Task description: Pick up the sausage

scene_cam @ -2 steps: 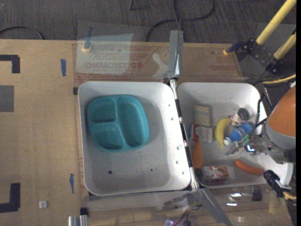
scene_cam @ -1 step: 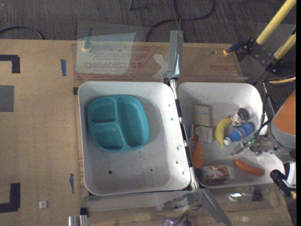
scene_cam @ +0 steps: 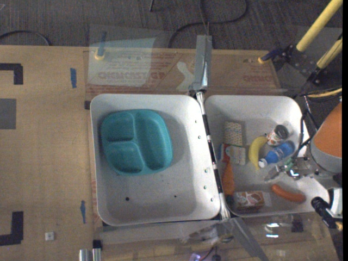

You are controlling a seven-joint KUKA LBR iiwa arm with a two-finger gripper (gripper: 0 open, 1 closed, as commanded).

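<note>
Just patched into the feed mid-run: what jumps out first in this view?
The big teal divided plate lies alone in the left bin, toward its far side. The right bin is cluttered: a yellow banana, a blue bottle and the orange-red sausage near its front right. The arm's hand hangs just above the sausage, beside the bottle.
</note>
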